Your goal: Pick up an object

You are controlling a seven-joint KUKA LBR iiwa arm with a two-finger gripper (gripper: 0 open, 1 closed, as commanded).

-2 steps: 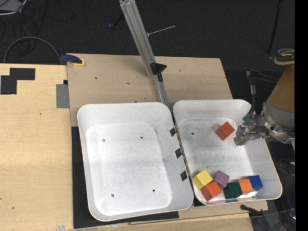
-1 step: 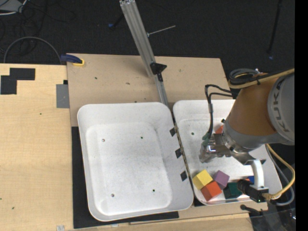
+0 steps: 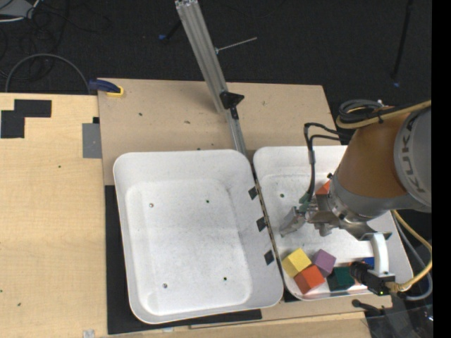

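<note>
Reaching into the right white bin (image 3: 282,162) from the right side of the table (image 3: 56,210), I have my gripper (image 3: 294,220) low over the bin floor, close to the wall it shares with the left white bin (image 3: 134,178). My gripper points toward that shared wall. I cannot tell how my gripper is set, because it is dark and small here, and I see nothing held in it.

The things I could pick up sit in a little bunch at the near end of the right bin. There is a yellow block (image 3: 297,260), a red block (image 3: 309,279), a purple block (image 3: 324,261), a dark green block (image 3: 341,279) and a small blue piece (image 3: 364,263). The yellow block is the closest one to my gripper, just a bit nearer the front edge of the table. The yellow and red blocks touch each other, and the purple one is just beside them. A bit of orange (image 3: 323,187) peeks out by my arm, but I cannot tell what it is.

I think these blocks are light and hard, so they will not squash. Their flat sides should be good to pinch, though they may be a little slippery. I would take the yellow block by two opposite flat sides, where no other block is pressing.

My big grey arm with the orange band (image 3: 377,164) bends down over the far right part of the bin, and the wrist tips the gripper toward the bin's middle.
</note>
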